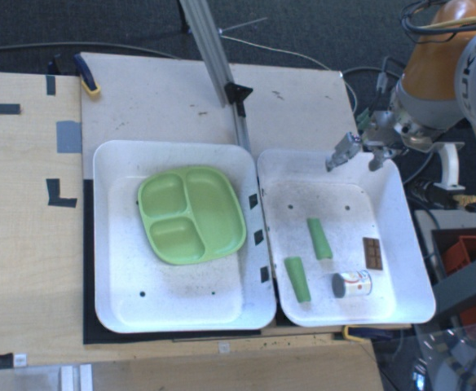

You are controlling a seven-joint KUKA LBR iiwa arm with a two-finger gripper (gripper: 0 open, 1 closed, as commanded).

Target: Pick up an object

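Observation:
My gripper point(357, 158) hangs over the far rim of the right bin point(409, 218), its two fingers spread apart with nothing between them. In that bin lie two green sticks, one point(319, 239) near the middle and one point(297, 279) closer to the front. A small brown bar point(372, 253) lies to the right of them, and a small white can with a red mark point(352, 284) lies on its side near the front right. All of these sit well below and in front of the gripper.
The left bin point(107, 243) holds a green divided plate point(192, 214). A grey metal pole point(213, 47) slants across the bench behind the bins. Cables and dark gear crowd the floor to the right of the bench.

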